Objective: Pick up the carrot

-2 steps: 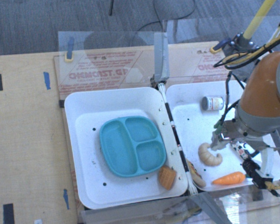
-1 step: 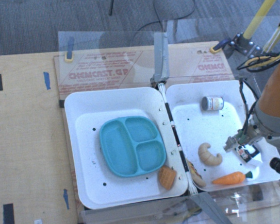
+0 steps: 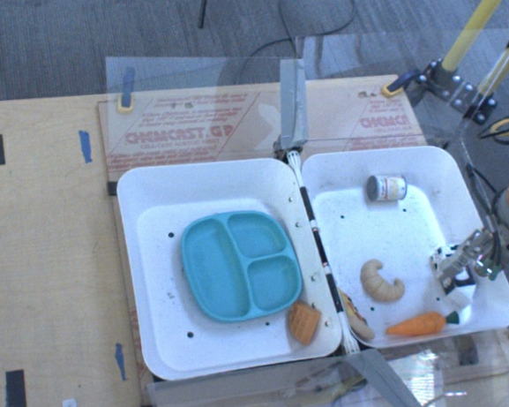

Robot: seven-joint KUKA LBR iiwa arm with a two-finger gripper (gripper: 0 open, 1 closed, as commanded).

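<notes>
While the clear sheet [image 3: 229, 112] behind the two white bins carries red lettering that reads roughly "CHEMCAST GP", its smaller lines are too blurred to be read, and the same print is repeated, cut short, on the sheet's right part. The claw [image 3: 459, 264] is seen low at the right side of the right bin [image 3: 464, 171], close to the bin's right wall; whether it is open or closed cannot be told, since its metal parts blur together there. The arm behind it is cut off by the picture's edge.

The carrot [image 3: 417, 324], orange with a small green top, is lying flat on the bin floor just below and to the left of the claw, apart from it and not gripped. A pale croissant [image 3: 382, 282] is found further left of the claw, above the carrot. A small can [image 3: 386, 187] is lying on its side well above and left of the claw; its label cannot be read. A brownish piece [image 3: 359, 320] is partly hidden by the wall between the bins.

Far to the left of the claw, in the left bin [image 3: 148, 199], a teal divided plate [image 3: 241, 265] is set, with a waffle-like brown piece [image 3: 304, 323] touching its lower right rim.
</notes>
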